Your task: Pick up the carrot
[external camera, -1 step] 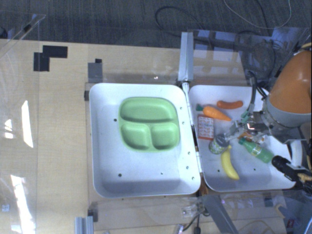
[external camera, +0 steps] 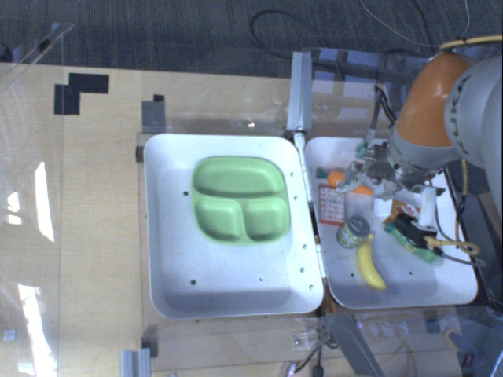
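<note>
From the overhead camera view, the grab looks like it's barely underway. The small orange carrot (external camera: 339, 179) sits in the far-left part of the right-hand shallow white bin (external camera: 456, 289), near the red-and-white printed packet (external camera: 331, 205). The grey two-finger end effector (external camera: 369, 171) hangs just beside the carrot — can't tell whether it's clenched or released, too cluttered. Nothing looks lifted, so I'd say grasp and lift are both left. The green divided plastic tray (external camera: 240, 199) is over in the left-hand white bin (external camera: 173, 273).
</note>
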